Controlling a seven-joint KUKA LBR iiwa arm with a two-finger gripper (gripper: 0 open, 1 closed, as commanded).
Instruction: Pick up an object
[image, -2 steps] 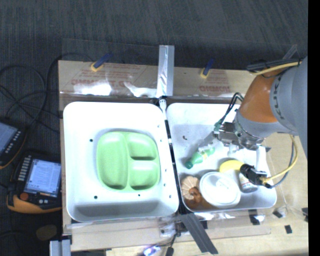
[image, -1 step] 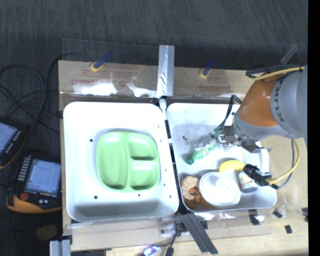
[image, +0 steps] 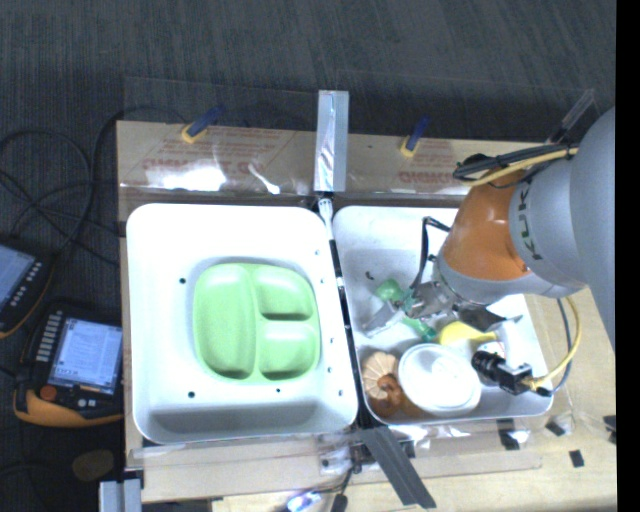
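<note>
The worktop (image: 590, 420) is a flat tan board, and its far edge is covered with a glossy clear film. It carries two shallow white bins with rounded corners and smooth moulded walls, set side by side and touching along a central seam. The left bin (image: 160, 260) holds one item: a pale green plate (image: 255, 320), matte and rounded-rectangular, divided by raised ridges into one long compartment and two smaller ones. The right bin (image: 380, 240) holds the loose objects. A small green piece (image: 389, 292) with an irregular outline lies near the bin's centre. A second green fragment (image: 422, 327) lies just beside it, nearer the front. A smooth yellow rounded object (image: 460, 333) sits to the right of the fragment. A round white dish (image: 438, 378) with a raised rim sits at the front wall. A brown ridged disc (image: 380, 372) with a scalloped edge touches the dish on its left. The arm (image: 560, 220) is smooth grey with a glossy orange band, and it reaches into the right bin from the right. The metallic gripper (image: 405, 308) is low between the two green items. From this angle it cannot be told whether the jaws are open or closed, or whether they hold anything.
</note>
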